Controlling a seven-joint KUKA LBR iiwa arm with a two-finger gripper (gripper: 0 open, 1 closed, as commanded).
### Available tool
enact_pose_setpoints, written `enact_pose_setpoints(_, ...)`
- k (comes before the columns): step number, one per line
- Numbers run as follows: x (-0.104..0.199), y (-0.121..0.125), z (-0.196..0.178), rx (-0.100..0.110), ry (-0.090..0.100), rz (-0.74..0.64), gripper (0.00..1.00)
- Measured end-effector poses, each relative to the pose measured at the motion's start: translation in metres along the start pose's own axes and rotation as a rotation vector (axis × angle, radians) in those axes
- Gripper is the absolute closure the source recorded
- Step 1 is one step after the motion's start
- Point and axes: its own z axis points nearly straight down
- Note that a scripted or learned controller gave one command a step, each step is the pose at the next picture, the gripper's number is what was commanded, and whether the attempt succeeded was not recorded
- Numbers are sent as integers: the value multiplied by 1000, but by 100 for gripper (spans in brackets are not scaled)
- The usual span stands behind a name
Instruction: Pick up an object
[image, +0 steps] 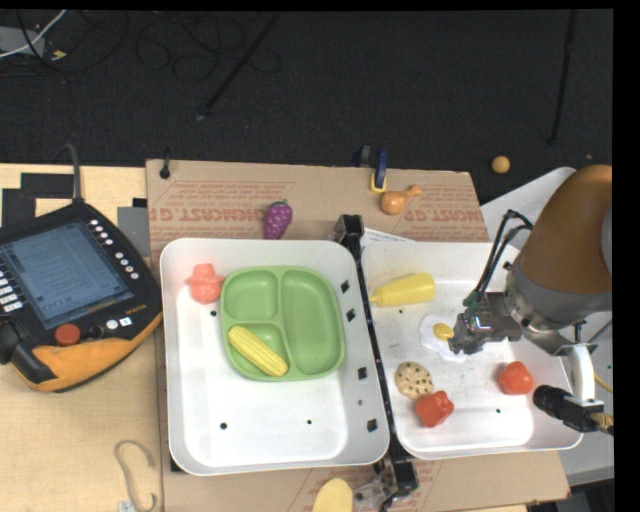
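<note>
Bright, even overhead light; slightly soft focus.

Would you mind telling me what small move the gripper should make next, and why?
Probably a short descent. The gripper hangs in the right bin just beside a small yellow piece, with nothing visibly held. The cookie and red pepper lie farther off.

The cardboard sheet (215, 205) under the bins bears red printed lettering, upside down from this view and not surely readable. The pendant screen (55, 270) shows lines too small to read.
</note>
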Motion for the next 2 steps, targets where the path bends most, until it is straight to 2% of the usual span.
enact_pose_setpoints(1,-1,1,-23,1,0,0,100)
enact_pose_setpoints(2,24,35,-24,2,1,-2,100)
